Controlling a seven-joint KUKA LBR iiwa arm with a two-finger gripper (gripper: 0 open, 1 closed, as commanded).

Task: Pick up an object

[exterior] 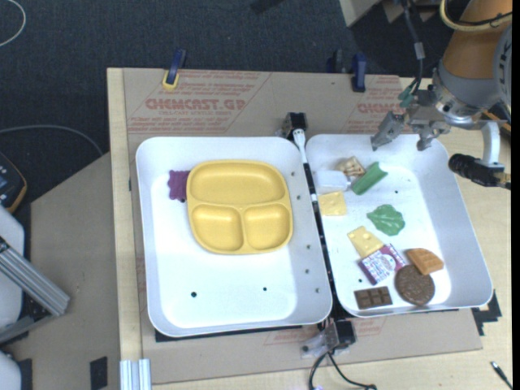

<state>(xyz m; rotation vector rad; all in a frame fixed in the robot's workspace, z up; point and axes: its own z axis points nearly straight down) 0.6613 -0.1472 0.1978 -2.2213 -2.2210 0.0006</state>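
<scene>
A yellow divided tray (240,205) fills the left bin (162,283) on the table (244,96); toy foods, among them a green stick (367,178), scatter the right bin (463,218). The gripper (404,138) hovers wide open, holding nothing, at its far edge.

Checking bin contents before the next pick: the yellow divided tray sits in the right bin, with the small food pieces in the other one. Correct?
Not quite. The camera view shows the yellow divided tray in the left bin, not the right one. The small food pieces, such as the green leaf and the round brown cookie, lie in the right bin.
</scene>
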